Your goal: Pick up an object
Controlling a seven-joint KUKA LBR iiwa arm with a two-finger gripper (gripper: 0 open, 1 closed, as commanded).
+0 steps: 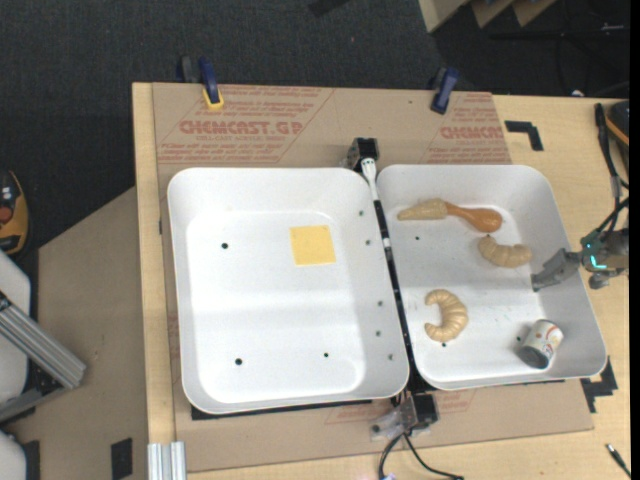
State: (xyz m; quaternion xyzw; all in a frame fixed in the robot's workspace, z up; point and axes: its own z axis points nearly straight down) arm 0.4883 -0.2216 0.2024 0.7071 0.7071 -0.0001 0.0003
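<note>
the small grey-and-white cylindrical can (539, 344) lies on its side nearest the camera, by the near right corner of the right white plastic bin (480, 372). the curled tan croissant-shaped pastry (447, 315) sits toward that bin's near middle, a pale bread piece (505, 255) and a wooden-looking spoon shape (452, 213) farther back. the flat yellow square (313, 245) lies alone in the left white bin (200, 298). the grey gripper (556, 269) hangs at the right bin's right edge; how far it is open i cannot tell, and nothing shows in it. best to centre over the bread piece and descend straight.
</note>
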